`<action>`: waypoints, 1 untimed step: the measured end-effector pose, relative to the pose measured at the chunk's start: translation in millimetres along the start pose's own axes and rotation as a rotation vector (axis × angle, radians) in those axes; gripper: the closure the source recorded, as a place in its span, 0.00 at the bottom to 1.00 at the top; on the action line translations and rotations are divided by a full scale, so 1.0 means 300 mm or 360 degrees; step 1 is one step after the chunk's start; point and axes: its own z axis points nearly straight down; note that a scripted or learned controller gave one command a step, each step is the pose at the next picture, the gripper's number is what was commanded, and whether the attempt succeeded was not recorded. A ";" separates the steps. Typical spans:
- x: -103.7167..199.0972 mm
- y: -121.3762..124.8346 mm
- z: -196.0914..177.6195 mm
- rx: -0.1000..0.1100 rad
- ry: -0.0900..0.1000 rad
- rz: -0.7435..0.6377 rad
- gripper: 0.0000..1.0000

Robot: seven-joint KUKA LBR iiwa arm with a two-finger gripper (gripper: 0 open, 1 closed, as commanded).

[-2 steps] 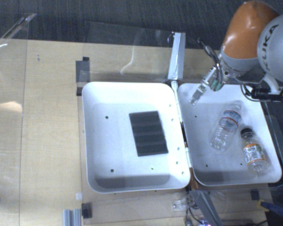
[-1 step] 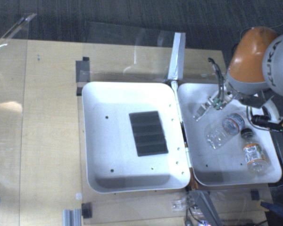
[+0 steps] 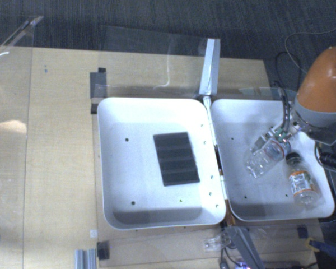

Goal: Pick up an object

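A black ribbed rectangular pad (image 3: pixel 176 158) lies flat near the middle of the left bin (image 3: pixel 115 150). In the right bin (image 3: pixel 235 122) a small clear plastic bottle (image 3: pixel 301 185) with a dark cap and an orange label lies near the right wall. My gripper (image 3: pixel 270 149) reaches down into the right bin just left of the bottle's cap. Its lower end blurs into a clear, glassy shape (image 3: pixel 259 161) on the bin floor. I cannot make out whether anything is held.
The orange-banded arm (image 3: pixel 325 91) hangs over the right bin's far right corner. A metal divider post (image 3: pixel 209 72) stands behind the seam between the bins. Cables (image 3: pixel 330 161) run along the right edge. Wooden bench surface (image 3: pixel 45 150) spreads to the left.
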 end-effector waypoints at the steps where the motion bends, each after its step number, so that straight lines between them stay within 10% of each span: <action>1: -0.185 -0.031 0.205 -0.0008 -0.0008 -0.0083 0.00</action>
